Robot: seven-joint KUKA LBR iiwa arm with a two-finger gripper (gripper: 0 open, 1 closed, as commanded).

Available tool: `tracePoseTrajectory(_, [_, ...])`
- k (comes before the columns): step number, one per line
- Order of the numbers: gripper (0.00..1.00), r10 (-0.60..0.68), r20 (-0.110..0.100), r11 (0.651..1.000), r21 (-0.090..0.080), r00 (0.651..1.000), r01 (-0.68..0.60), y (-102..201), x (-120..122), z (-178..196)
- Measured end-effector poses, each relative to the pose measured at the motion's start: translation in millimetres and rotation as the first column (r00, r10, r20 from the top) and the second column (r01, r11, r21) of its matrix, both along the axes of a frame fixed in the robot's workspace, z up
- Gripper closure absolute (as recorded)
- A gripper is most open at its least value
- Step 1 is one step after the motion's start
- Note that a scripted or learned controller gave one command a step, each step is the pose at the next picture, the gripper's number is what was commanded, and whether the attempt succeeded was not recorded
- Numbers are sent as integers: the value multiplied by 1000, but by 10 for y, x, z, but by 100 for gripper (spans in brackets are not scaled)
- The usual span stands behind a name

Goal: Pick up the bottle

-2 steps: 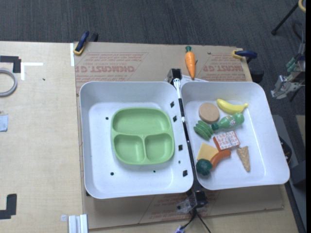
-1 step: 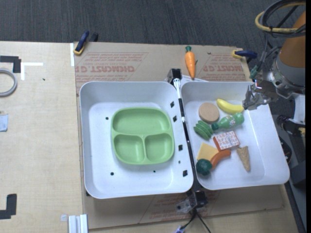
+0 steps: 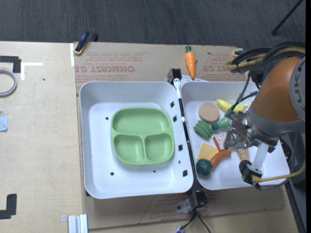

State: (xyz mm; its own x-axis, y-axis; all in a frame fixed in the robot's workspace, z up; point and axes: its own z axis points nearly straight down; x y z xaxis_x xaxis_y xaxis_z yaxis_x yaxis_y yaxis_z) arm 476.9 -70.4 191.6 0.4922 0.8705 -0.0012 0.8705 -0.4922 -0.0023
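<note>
**Mia:** The big grey and orange arm [image 3: 277,96] is sticking up closest to us, on the right. What is sitting under it?

**Ben:** Its gripper [image 3: 236,139] is hanging over the right bin [image 3: 228,177], right on top of a little pile of toy food. I cannot tell how far open it is, or if it is holding anything.

**Mia:** Where is the bottle lying?

**Ben:** I cannot tell for sure which one it is. A long orange-red thing [image 3: 221,157] is lying flat, just left of the gripper. It could be that one. Its long side is running from near-left to far-right.

**Mia:** What is crowding it?

**Ben:** One yellow wedge [image 3: 207,152] is touching it on the left. One dark green ball [image 3: 203,166] is sitting just beside its near end. A red and white piece [image 3: 220,140] is lying at its far side, partly under the gripper.

**Mia:** And farther back?

**Ben:** Two green pieces [image 3: 203,129], one round tan disc [image 3: 210,113] and one banana [image 3: 224,104].

**Mia:** How many bins are we seeing?

**Ben:** Two. The left bin [image 3: 97,130] is holding one green plate [image 3: 143,135] with three parts. One carrot [image 3: 189,62] is lying outside, past the far rims.
</note>
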Motion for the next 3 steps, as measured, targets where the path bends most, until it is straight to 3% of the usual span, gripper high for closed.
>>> tracePoseTrajectory(1, [100, 5, 0, 1000, 0, 1000, -5, 639, 2, 1])
tracePoseTrajectory(2, [100, -71, 0, 997, -1, 998, 71, 1386, 0, 0])
tracePoseTrajectory(3, [100, -350, 0, 937, -2, 937, 350, 1794, 2, 594])
